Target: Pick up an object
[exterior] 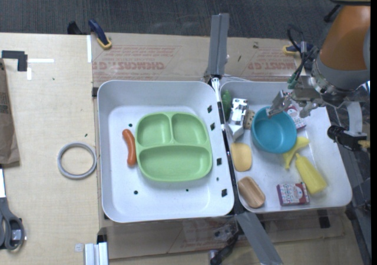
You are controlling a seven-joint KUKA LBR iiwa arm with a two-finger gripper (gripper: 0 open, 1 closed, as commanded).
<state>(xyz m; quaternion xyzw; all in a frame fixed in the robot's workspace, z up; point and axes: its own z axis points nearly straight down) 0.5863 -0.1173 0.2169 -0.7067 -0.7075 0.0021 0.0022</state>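
Right now I have the pincer [281, 105] low over the right bin [336, 196], at the far rim of the blue bowl [274, 132]. Its fingers look spread around that rim, though I cannot tell for sure. Nothing is lifted yet: the bowl sits among the other items, near the bin's far edge, so closing and raising remain.

One camera sits fixed above the bench [47, 111], looking down at a slant from the near side. It stands far enough back to take in both white bins, the left bin [112, 158] and the right bin [330, 193], with dark floor beyond and the arm [347, 34] entering from the right.
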